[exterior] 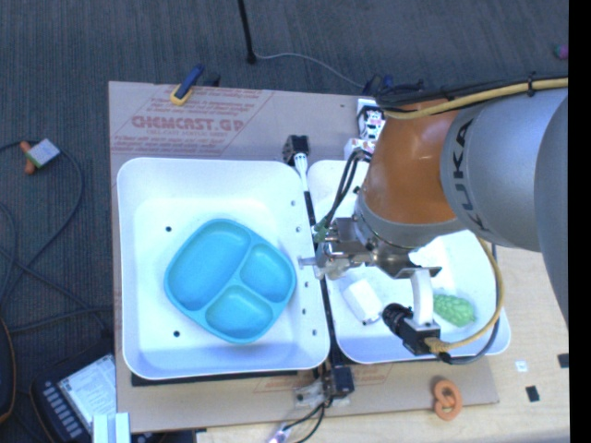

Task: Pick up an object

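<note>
A blue plate with three compartments (pixel 231 280) lies in the left bin (pixel 148 192). In the right bin (pixel 480 344), a green knobbly object (pixel 454 308) rests near the front right, and a small white block (pixel 362 299) lies near the front left. My gripper (pixel 325 255) hangs low over the right bin's left edge, by the divide between the two bins, just above and left of the white block. The grey and orange wrist (pixel 416 173) covers much of the right bin's floor.
Both bins sit on a brown board (pixel 185 123). A blue and yellow clip (pixel 186 83) lies at the board's back left. An orange ring (pixel 447 399) lies at the front, below the right bin. Black cables (pixel 406 326) loop beneath the wrist.
</note>
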### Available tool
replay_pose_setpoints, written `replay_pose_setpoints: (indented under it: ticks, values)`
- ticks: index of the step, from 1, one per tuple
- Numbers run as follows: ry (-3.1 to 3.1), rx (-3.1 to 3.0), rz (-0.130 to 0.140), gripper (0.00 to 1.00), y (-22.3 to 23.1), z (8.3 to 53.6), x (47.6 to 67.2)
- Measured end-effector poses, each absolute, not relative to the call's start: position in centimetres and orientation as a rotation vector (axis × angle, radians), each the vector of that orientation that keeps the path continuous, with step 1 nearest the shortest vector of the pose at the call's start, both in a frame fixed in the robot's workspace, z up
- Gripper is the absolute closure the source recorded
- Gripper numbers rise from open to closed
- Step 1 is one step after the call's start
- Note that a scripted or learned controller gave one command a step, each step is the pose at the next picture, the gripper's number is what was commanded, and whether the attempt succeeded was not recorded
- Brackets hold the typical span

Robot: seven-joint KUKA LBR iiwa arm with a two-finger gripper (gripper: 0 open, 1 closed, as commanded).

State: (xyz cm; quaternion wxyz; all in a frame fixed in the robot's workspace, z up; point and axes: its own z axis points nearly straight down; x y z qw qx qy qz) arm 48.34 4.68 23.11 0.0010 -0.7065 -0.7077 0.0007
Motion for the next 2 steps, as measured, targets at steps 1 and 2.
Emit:
replay_pose_setpoints:
  ticks: [1, 2]
  values:
    - [-2.222, -2.218, 0.003, 1.0, 6.9, 22.9, 48.3]
    - [-2.22, -2.224, 0.003, 1.0, -1.6, 23.1, 48.4]
